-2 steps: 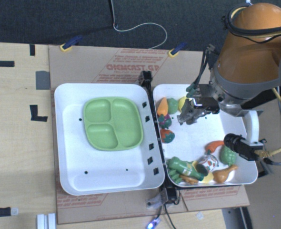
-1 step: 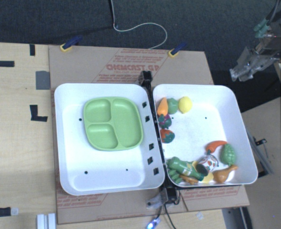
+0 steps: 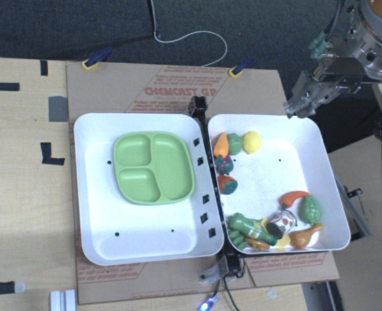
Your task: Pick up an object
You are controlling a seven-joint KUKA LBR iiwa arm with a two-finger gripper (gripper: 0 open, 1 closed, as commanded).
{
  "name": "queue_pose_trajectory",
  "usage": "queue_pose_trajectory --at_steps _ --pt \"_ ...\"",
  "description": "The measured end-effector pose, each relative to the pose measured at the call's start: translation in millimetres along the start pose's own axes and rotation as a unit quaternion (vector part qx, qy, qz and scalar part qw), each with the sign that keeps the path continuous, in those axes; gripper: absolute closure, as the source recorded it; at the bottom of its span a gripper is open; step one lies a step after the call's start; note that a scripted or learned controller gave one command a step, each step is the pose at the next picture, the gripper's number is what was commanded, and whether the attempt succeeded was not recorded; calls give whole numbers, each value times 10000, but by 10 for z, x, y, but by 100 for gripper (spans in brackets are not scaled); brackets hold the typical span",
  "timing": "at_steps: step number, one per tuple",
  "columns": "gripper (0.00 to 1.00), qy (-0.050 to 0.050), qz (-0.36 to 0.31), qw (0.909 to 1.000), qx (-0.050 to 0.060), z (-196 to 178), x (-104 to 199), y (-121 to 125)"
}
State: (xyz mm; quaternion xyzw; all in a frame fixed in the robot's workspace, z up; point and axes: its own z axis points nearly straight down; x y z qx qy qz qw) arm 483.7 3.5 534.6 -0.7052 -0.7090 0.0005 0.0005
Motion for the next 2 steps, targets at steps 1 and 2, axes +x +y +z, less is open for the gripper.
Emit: queue_pose_trajectory --at_steps 1,2 --pt "100 1 -6 10000 -1 3 516 3" --pt "100 3 -7 10000 -2 4 1019 4"
